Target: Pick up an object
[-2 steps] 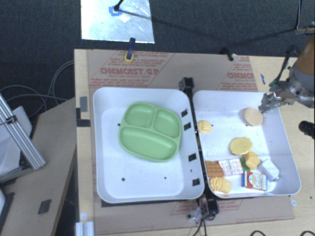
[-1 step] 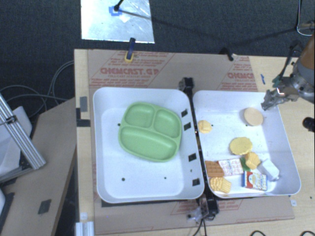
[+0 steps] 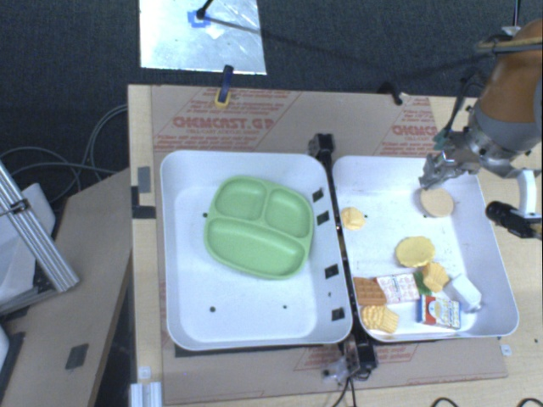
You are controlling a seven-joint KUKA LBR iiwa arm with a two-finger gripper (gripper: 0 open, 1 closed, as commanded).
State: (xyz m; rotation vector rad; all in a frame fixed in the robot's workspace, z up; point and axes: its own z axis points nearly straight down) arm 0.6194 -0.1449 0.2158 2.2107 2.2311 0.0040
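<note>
My gripper [image 3: 436, 175] hangs over the far right part of the right bin [image 3: 386, 176], its tip just above and to the left of a round tan cookie [image 3: 438, 203]. Nothing shows between its fingers. A small yellow piece [image 3: 352, 220] lies near the bin's left wall. A yellow round slice [image 3: 415, 250] sits mid-bin, with a smaller yellow chunk [image 3: 435, 275] beside it. Along the front lie a brown cracker [image 3: 368, 290], a waffle piece [image 3: 379, 318], a red-and-white packet [image 3: 397, 288], a blue-and-red carton [image 3: 439, 312] and a white cylinder [image 3: 464, 292].
The left bin [image 3: 182, 227] holds a green divided plate [image 3: 259, 226]. A black divider [image 3: 331, 227] runs between the bins. The arm's grey wrist and orange band [image 3: 509, 91] stand above the right bin's far corner. A metal sheet [image 3: 202, 24] lies beyond the bench.
</note>
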